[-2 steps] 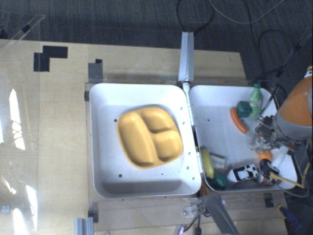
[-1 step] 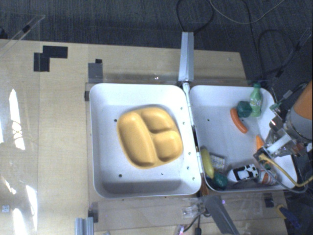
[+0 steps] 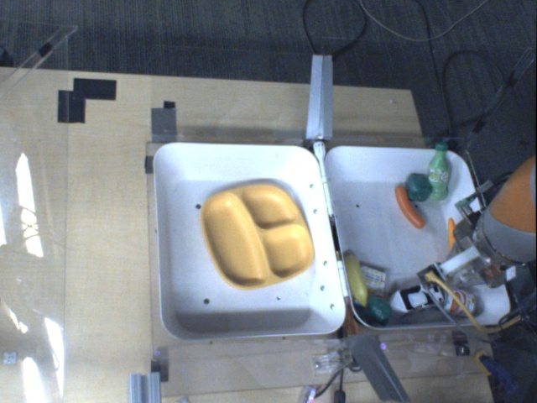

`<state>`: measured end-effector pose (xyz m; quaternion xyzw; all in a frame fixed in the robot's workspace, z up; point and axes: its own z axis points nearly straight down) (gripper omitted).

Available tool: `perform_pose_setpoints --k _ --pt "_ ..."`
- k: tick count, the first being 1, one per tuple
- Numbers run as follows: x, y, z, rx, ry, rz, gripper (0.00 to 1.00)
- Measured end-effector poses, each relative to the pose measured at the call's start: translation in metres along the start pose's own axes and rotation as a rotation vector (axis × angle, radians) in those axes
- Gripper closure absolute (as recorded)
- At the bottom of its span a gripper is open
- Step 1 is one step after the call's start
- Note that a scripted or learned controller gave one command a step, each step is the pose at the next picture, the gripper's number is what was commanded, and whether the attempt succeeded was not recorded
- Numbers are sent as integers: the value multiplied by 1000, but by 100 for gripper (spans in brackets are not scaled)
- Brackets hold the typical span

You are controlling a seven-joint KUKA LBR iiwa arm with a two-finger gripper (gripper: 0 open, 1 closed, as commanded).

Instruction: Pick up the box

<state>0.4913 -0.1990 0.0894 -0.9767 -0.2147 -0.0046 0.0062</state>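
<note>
Grey and orange, the arm (image 3: 512, 217) comes in from the right, and I see its tool (image 3: 445, 285) low in the right bin (image 3: 377, 166), near the front corner. I cannot tell its state, because cables and clutter cover it. Just beside the tool lies a small box (image 3: 411, 297) with a dark face, on the bin floor near a yellow item (image 3: 357, 280) and a dark green item (image 3: 379, 311). Farther back I see an orange carrot-like piece (image 3: 410, 207), a teal object (image 3: 419, 186) and a green bottle (image 3: 438, 170). The left bin (image 3: 176, 225) on the wooden surface (image 3: 92, 250) holds a yellow divided tray (image 3: 256, 233).
</note>
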Motion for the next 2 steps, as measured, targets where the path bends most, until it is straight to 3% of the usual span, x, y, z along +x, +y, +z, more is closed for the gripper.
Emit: perform_pose_setpoints --k 1,2 --pt "-2 1 -8 -5 -4 218 100" --pt "23 -57 -87 -12 -7 224 100"
